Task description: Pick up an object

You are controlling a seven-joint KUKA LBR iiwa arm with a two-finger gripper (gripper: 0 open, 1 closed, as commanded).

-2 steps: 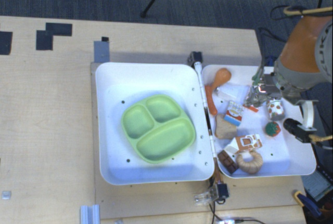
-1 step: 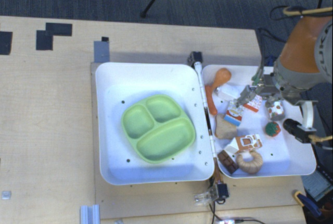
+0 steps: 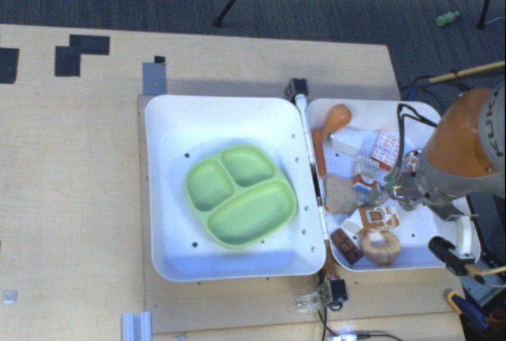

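Observation:
The right bin [image 3: 427, 111] holds a jumble of small objects: an orange wooden spoon [image 3: 326, 130], a white block [image 3: 346, 144], a red-and-white packet [image 3: 384, 147], a grey-brown pad [image 3: 340, 194], a blue-and-orange packet [image 3: 366, 174], a small orange carton [image 3: 379, 217], a brown bagel ring [image 3: 381, 246] and a dark chocolate bar [image 3: 345, 245]. My gripper [image 3: 393, 191] is down in this bin, beside the blue-and-orange packet and just above the small carton. The arm's orange band [image 3: 465, 143] hides the bin's right part.
The left bin [image 3: 162, 173] holds a green divided plate [image 3: 241, 194]. A black clamp [image 3: 297, 88] sits at the top of the wall between the bins. Black cables [image 3: 411, 114] run over the right bin's far corner. Wooden bench surrounds both bins.

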